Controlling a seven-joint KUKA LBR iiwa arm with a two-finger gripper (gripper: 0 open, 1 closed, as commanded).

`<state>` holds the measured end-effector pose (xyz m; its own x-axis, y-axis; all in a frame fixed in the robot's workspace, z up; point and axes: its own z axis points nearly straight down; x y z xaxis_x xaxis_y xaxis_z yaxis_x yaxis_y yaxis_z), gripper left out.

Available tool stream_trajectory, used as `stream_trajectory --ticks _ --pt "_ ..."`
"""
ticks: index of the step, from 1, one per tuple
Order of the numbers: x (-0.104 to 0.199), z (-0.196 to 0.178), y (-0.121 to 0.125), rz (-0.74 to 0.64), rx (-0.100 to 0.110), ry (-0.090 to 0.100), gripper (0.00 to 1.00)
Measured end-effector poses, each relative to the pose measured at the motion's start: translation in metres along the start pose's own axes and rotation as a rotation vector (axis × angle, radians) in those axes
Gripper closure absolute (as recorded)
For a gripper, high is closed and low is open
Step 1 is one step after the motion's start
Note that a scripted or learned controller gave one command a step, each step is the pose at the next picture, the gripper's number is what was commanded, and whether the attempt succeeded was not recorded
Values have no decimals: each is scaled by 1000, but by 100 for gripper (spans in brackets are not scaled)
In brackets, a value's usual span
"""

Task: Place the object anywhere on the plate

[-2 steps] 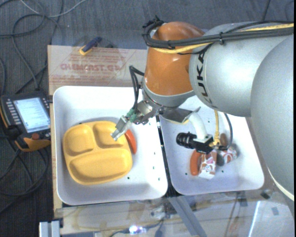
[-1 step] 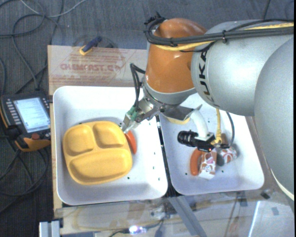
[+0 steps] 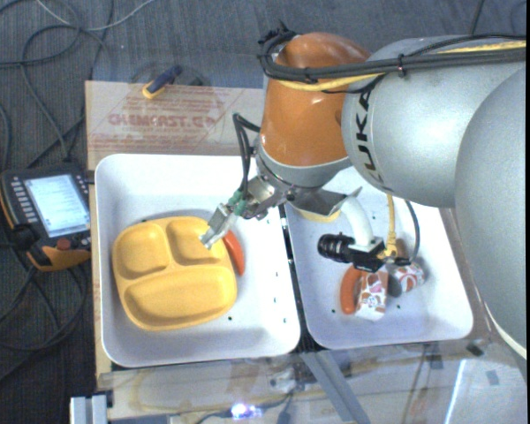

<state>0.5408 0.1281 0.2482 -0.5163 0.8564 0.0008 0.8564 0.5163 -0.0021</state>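
White bin (image 3: 267,312) | arm (image 3: 424,122) slants down-left | end effector (image 3: 215,234) at plate (image 3: 172,283) rim, grip unclear

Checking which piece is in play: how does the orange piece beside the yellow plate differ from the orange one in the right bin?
The orange-red piece lies in the left white bin beside the yellow divided plate, under the end effector; the orange elongated piece lies in the right white bin, touching a red-and-white packet, away from the end effector. Both lie off the plate.
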Motion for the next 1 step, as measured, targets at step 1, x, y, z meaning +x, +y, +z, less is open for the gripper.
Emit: stream_trajectory --ticks 1 --pt "-1 -8 0 1 1 1 100"
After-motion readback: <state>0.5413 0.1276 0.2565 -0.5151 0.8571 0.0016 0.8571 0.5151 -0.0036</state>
